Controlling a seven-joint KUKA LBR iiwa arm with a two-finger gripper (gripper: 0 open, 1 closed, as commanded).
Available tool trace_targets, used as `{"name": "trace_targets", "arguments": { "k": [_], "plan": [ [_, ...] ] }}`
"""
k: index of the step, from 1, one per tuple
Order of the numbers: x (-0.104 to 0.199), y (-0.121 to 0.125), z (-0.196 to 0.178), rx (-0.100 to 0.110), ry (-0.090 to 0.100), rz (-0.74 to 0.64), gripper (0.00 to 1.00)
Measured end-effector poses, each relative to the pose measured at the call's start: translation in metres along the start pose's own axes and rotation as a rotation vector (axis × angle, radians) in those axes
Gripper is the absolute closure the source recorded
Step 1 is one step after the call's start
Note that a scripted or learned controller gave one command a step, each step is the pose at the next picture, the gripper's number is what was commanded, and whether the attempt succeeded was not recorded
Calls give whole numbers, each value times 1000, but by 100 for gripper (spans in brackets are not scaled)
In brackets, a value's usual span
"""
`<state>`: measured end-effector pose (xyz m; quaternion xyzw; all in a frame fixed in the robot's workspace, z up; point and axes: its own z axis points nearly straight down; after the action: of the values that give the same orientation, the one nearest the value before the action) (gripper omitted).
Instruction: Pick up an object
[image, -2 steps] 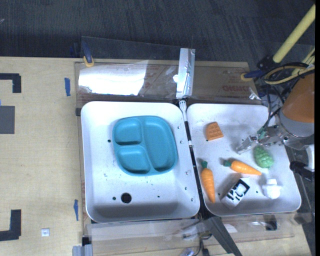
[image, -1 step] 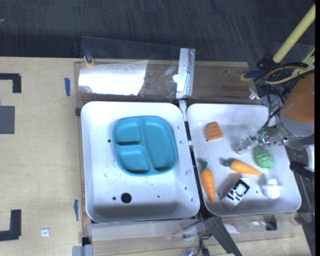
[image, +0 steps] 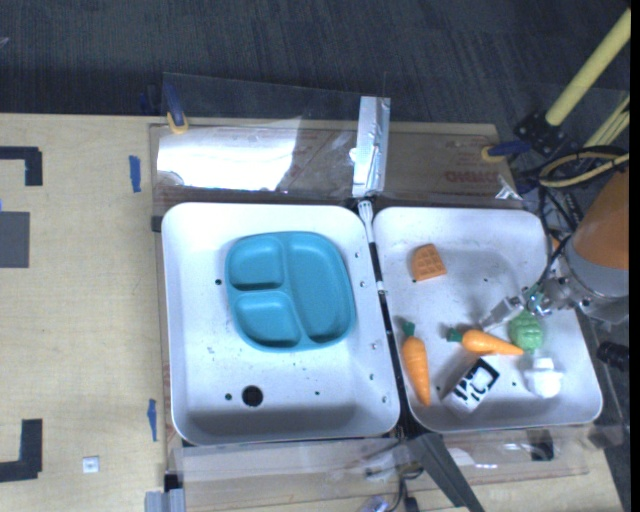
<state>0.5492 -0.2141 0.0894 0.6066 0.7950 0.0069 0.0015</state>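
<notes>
1. Nothing is lifted yet, as far as I can judge: every object lies on the floor of the right bin (image: 570, 395), and the pick is all ahead of me.
2. My pincer (image: 528, 300) sits low at the right side of that bin, just above a small green piece (image: 526, 331). The metal parts blur together there, so I cannot tell its state, and I see nothing gripped by it.
3. The likeliest target is the carrot (image: 492, 344) just beside the green piece. It lies flat with its long axis nearly across the bin; the orange tip seems to point right, toward my wrist, and the green end points left.
4. A second carrot (image: 415, 366) lies near the divider, long axis running almost up and down the view, green top away from the near edge.
5. An orange waffle piece (image: 428, 263), a black-and-white block (image: 473, 383) and a white piece (image: 543, 380) also rest in this bin.
6. The left bin (image: 190, 390) on the worktop holds a blue divided plate (image: 290, 289), well apart from me.
</notes>
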Motion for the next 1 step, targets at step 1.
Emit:
{"name": "trace_targets", "arguments": {
  "k": [1],
  "plan": [
    [-3, 0, -10, -2, -8, 1, 100]
  ]
}}
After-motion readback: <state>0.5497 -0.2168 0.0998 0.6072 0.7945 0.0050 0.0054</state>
